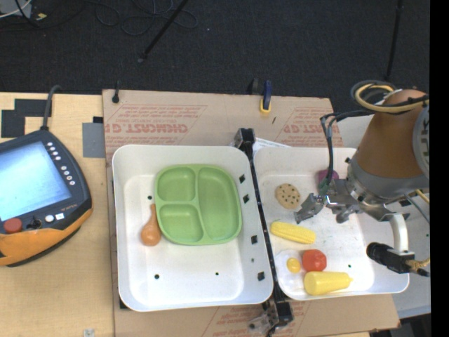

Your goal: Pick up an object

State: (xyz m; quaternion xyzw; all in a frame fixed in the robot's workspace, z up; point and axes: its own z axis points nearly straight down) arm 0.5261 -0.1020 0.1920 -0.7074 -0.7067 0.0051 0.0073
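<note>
Camera view, oblique from above: gripper [324, 207] hangs low in right bin [365, 276], fingers [307, 208] spread open, nothing betw. them. Candidate objects: cookie [287, 196] just left of gripper; corn cob [293, 232] just below it; tomato [314, 260], small yellow piece [293, 264] & yellow pepper [326, 282] clustered near front rim. Best pick, as judged: corn cob, approached w/ fingers straddling its short axis, descending vertically. Divider wall [257, 209] betw. bins lies close on left; more free room toward bin centre. Left bin [182, 286] holds green divided plate [198, 204] & orange pear-shaped toy [150, 229].
</note>
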